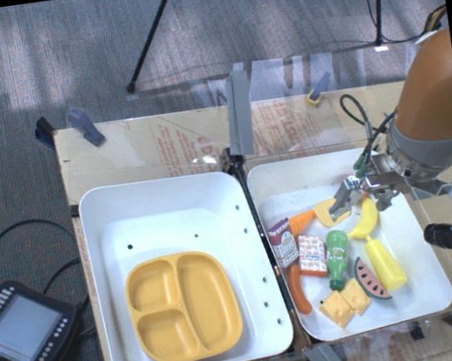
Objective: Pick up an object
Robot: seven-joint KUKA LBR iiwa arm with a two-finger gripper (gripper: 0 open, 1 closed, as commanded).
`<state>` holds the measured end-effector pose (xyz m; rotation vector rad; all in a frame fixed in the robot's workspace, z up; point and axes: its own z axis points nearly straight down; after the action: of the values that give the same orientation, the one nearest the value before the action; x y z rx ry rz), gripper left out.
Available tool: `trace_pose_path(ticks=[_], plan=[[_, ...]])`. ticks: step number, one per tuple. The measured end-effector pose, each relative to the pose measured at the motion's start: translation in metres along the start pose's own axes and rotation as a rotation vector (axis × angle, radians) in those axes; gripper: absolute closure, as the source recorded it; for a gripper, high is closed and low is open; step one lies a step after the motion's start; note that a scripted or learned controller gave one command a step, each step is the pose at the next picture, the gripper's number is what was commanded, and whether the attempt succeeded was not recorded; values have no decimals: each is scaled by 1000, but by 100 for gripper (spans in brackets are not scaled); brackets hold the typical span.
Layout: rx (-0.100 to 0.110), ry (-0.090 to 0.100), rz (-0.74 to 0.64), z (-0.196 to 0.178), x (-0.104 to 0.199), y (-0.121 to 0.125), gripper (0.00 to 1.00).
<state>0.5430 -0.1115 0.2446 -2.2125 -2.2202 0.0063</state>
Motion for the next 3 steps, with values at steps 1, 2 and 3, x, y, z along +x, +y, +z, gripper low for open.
trace_pose_path(ticks=[1, 2, 3], plan=[[2, 1, 113, 54, 3, 53, 0], [-24, -6, -42, 137, -1, 74, 0], [-8, -1, -30, 156, 21, 79, 0]])
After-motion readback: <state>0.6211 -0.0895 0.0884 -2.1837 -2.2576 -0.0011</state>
